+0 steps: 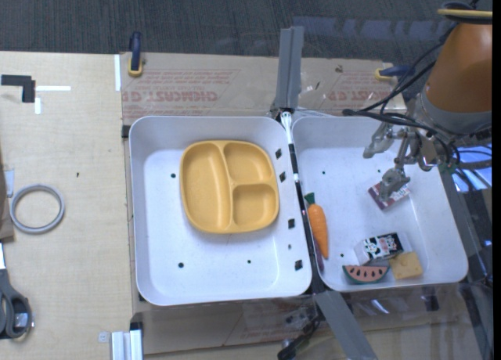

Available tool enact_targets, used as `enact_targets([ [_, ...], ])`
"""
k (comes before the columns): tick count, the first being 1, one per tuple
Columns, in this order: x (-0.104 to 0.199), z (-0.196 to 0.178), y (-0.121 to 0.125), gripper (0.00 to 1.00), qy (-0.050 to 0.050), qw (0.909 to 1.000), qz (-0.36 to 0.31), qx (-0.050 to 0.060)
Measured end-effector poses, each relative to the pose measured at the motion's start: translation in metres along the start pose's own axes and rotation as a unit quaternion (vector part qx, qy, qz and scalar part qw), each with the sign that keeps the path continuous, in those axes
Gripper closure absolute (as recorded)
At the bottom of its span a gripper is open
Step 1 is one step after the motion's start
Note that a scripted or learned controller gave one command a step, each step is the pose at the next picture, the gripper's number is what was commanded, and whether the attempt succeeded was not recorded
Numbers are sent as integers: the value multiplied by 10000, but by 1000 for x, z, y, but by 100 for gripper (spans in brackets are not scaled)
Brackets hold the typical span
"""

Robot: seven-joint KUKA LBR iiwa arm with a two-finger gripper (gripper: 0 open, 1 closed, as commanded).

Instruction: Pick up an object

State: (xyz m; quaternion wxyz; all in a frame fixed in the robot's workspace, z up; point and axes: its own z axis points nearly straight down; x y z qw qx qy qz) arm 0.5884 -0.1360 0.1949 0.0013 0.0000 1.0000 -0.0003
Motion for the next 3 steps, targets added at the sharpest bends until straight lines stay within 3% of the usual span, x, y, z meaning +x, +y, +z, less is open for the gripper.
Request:
enact_targets([
  [1, 28, -23, -87, 0, -10, 9989, -469, 4],
  [2, 12, -54, -75, 0, -14, 9902, -1394, 1],
  [3, 3, 15, -48, 0, 1, 9951, -988, -8],
])
